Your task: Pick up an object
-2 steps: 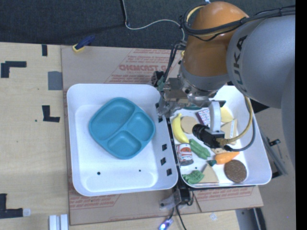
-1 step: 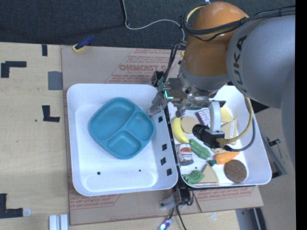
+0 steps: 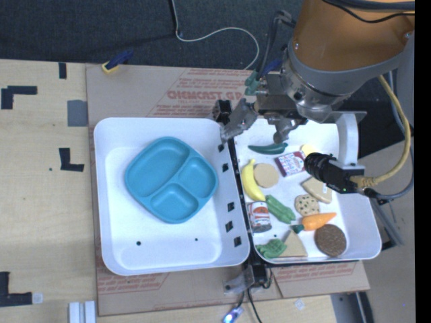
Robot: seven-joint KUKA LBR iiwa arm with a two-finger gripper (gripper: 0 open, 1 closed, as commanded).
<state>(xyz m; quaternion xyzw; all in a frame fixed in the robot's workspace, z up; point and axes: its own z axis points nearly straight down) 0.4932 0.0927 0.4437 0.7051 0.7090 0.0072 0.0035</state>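
Observation:
My gripper (image 3: pixel 258 130) hangs over the far end of the right bin (image 3: pixel 367 247), its two fingers spread wide and nothing between them. One fingertip (image 3: pixel 232 126) sits above the divider between the bins, the other (image 3: pixel 281 134) just above a green chili pepper (image 3: pixel 268 148). Nearer in the bin lie a banana (image 3: pixel 252 180), a tan round cracker (image 3: pixel 267 175), a maroon packet (image 3: pixel 291 163), a green pickle (image 3: pixel 279 208), a small can (image 3: pixel 260 215), a chip cookie (image 3: pixel 306 204), a carrot (image 3: pixel 316 221) and a brown round patty (image 3: pixel 330 239).
The left bin (image 3: pixel 114 247) holds a blue divided plate (image 3: pixel 172 179). A black fitting with a cable (image 3: pixel 326 169) juts over the right bin's right side. The big orange arm body (image 3: pixel 353 25) looms over the bin's far right corner.

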